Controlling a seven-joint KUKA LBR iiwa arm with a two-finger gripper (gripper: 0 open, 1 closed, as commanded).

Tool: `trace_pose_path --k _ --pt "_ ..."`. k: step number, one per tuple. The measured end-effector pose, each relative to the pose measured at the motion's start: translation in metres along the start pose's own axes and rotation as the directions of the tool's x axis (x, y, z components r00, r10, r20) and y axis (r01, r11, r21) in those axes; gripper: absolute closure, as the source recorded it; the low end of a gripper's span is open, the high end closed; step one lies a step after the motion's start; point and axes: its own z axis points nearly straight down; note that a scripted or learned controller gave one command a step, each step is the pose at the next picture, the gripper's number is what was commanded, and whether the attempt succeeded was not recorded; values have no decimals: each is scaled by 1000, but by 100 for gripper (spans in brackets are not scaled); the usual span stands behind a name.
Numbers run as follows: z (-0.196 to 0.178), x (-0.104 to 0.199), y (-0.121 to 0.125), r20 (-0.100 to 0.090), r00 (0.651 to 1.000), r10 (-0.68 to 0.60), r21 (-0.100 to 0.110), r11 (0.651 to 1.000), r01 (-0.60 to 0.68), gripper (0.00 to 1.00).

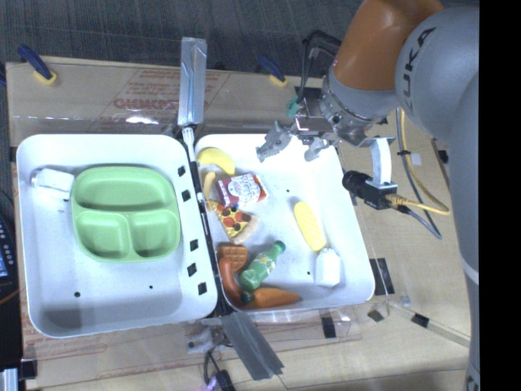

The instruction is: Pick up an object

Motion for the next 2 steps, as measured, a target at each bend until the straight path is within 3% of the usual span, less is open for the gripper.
trace_pose_path --k 1,2 --pt "63 -54 -31 1 998 57 1 998 -57 0" --pt "163 -113 -27 -1 959 284 3 959 -284 0"
